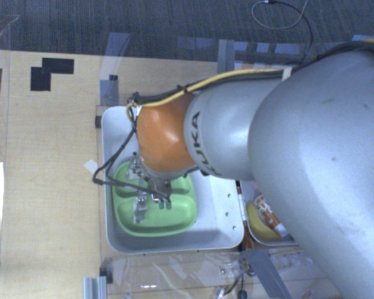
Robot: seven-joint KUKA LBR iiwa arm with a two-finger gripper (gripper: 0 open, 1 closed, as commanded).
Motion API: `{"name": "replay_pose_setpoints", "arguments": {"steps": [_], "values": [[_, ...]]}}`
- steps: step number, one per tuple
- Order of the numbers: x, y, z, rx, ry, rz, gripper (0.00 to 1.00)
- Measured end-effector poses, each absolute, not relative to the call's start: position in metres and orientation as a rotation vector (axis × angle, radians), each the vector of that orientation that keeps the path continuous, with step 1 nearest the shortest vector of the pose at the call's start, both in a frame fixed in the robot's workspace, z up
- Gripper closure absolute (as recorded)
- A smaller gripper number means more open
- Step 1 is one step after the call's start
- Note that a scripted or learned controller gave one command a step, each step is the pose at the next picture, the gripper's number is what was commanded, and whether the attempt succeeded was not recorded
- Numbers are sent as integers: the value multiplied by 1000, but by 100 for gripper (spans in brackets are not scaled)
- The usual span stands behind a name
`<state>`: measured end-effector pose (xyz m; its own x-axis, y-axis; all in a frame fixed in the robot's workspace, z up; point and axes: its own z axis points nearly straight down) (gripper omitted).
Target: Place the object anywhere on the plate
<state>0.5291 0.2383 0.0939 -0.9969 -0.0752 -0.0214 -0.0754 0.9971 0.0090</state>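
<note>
The arm (287, 142) reaches in from the right and bends down over the left bin (112, 136), its orange band (165, 139) directly above the green plate (181, 213) that lies in that bin. The gripper (146, 201) hangs low over the plate's left half, which suits a release there, since anything let go at that spot would land on the plate. Whether the jaws are wide, narrow or holding something I cannot tell; the metal parts under the wrist are small and blurred, and no object is clearly seen between them. So where the object is stays uncertain. A yellow item (265, 220) lies in the right bin (252, 235), mostly hidden by the arm. A cable (115, 161) loops beside the wrist, clear of the plate's rim.
</note>
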Motion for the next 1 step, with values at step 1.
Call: {"name": "replay_pose_setpoints", "arguments": {"steps": [1], "values": [[508, 235, 152, -229, 3130, 4, 0]]}}
